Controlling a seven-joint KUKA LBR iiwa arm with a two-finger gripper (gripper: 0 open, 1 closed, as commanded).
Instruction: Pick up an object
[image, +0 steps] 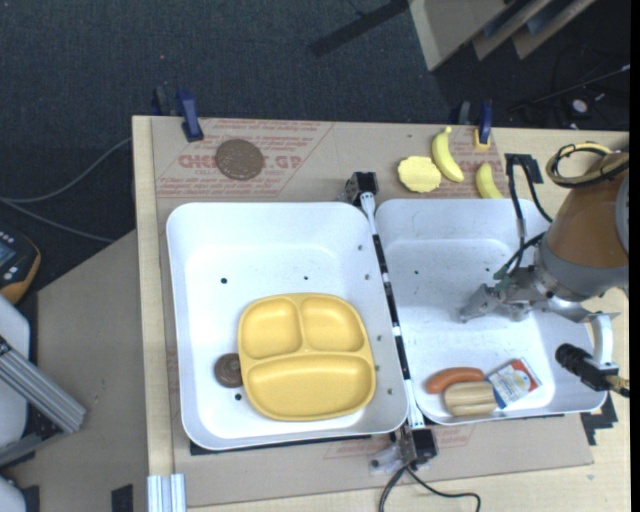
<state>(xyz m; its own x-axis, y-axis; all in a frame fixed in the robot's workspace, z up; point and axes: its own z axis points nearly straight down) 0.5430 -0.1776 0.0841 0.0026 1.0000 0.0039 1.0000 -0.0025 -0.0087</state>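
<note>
In the right bin (440, 230), near its front edge, lie a red sausage (455, 379), a tan bun (468, 400) and a small red, white and blue packet (514, 382). My gripper (480, 307) hangs low over the bin's middle, pointing left, above and behind these items and apart from them. Nothing shows in its grasp. In the left bin (260, 240) a yellow divided plate (303, 355) has a brown cookie (228, 371) at its left edge.
On the bench behind the bins lie a brown disc (239, 158), a yellow lump (420, 174) and two toy bananas (448, 155) (487, 180). A black clip (360, 186) sits where the bins meet. Cables (575, 160) loop at the back right.
</note>
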